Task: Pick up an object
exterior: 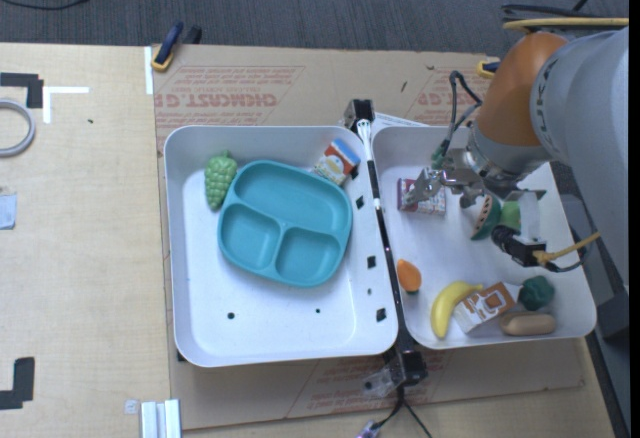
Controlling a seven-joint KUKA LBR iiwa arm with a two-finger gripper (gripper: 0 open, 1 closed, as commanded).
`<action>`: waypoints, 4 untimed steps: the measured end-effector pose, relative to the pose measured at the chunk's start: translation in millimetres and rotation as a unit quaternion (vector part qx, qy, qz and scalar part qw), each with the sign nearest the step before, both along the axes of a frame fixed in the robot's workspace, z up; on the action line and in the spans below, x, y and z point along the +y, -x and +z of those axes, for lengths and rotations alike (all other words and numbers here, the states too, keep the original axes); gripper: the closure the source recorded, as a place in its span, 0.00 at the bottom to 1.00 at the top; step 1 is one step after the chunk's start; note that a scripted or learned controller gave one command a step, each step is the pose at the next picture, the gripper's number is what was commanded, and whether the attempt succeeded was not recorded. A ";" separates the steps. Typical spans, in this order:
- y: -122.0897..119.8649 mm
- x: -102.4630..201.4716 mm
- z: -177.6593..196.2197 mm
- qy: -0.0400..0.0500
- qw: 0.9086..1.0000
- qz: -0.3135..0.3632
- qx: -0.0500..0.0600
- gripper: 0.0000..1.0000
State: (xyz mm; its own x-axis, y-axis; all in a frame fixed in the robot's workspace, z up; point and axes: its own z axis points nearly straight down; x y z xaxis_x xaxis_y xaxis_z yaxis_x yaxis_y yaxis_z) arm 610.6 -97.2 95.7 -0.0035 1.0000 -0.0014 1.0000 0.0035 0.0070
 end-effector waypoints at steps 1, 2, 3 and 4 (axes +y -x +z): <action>-0.8 0.5 10.5 0.000 1.000 0.002 -0.001 1.00; 36.1 -50.5 50.8 0.000 1.000 -0.002 0.003 1.00; 36.1 -50.5 50.8 0.000 1.000 -0.002 0.003 0.00; -41.5 -36.0 0.3 0.000 1.000 0.000 0.000 0.00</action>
